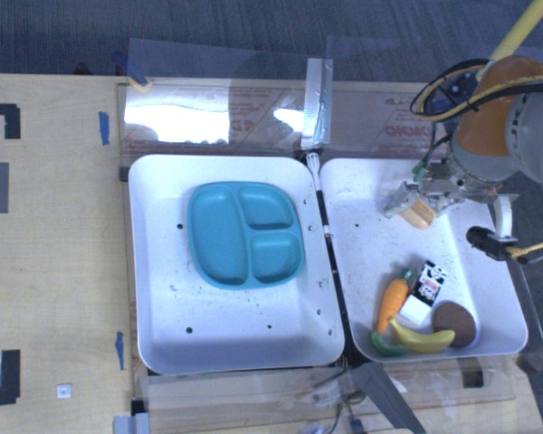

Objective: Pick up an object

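Gripper (pixel 423 202) over right bin (pixel 362 242), clasping a small tan block (pixel 421 213), carrot (pixel 391 304) well below it

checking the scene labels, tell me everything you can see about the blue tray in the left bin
The blue divided tray is a rounded-corner rectangle that looks like smooth matte plastic, teal-blue all over. Raised ridges split it into three compartments: one large one along its left side and two smaller ones stacked on the right. It lies flat, right way up, slightly rotated, near the middle of the left white bin, resting on the bin floor. Nothing lies in it and nothing else touches it.
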